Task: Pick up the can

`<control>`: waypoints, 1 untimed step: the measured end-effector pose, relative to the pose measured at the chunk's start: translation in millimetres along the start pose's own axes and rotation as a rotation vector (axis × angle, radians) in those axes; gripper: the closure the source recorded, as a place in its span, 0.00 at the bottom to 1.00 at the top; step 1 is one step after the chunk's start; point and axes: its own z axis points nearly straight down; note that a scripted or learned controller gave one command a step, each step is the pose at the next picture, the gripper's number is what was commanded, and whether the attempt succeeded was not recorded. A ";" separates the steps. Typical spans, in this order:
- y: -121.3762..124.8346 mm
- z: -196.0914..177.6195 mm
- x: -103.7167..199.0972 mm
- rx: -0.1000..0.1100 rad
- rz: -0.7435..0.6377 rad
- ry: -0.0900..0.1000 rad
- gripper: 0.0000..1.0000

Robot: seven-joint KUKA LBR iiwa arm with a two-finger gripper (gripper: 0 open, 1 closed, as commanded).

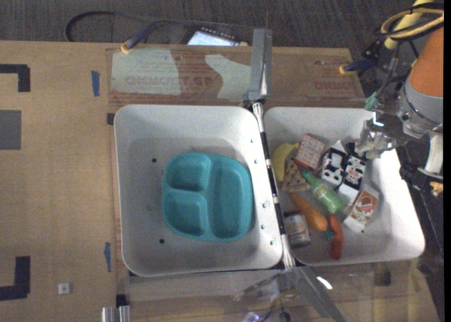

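Observation:
The can (297, 230) is small, with a grey top and a brownish label. It lies near the front left corner of the right bin (394, 239), beside the divider. My gripper (368, 146) hangs over the bin's far right part, above the black-and-white cartons (343, 168) and well away from the can. Nothing shows between its fingers.
The right bin also holds a banana (283, 158), a red-and-white box (309, 151), a green bottle (323, 191), a carrot (311, 213), a red pepper (335, 237) and a juice carton (362, 209). A teal divided plate (208, 196) sits in the left bin (134, 137).

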 end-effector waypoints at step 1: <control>-4.4 -78.8 67.3 -0.002 0.361 0.000 1.00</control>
